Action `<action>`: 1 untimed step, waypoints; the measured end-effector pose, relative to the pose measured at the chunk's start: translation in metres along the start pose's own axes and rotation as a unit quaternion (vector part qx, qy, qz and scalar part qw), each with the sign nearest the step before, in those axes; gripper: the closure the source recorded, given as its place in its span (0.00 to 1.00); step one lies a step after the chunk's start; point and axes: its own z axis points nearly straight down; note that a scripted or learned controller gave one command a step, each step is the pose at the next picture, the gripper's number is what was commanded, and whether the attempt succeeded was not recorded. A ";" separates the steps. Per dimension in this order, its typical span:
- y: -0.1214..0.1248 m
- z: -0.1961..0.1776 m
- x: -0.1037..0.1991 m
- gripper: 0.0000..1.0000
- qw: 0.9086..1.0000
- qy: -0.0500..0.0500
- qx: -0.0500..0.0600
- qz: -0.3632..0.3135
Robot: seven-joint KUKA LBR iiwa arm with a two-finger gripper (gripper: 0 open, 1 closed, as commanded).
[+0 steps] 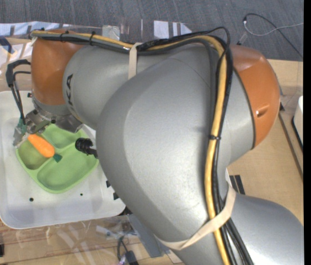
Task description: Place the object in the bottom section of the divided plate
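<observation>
The grey KUKA arm [188, 142] looms over the shallow white plastic bin [6, 203], which holds the green divided plastic plate [62, 173]. Its gripper [26, 127] sits at the plate's upper-left rim; whether it is open or closed, I cannot tell. The small orange carrot-shaped toy [41, 146] lies on the plate's ridge just beside the gripper, probably light, stiff and slick, best taken across its middle.

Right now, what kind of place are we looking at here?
Probably a robotics lab workbench: a large grey and orange arm reaches over a shallow white bin holding a green divided plate with an orange carrot-like object, above grey carpet.
</observation>
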 end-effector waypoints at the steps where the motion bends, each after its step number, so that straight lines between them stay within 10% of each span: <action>1: 0.001 -0.010 0.002 1.00 1.000 0.000 0.001 -0.004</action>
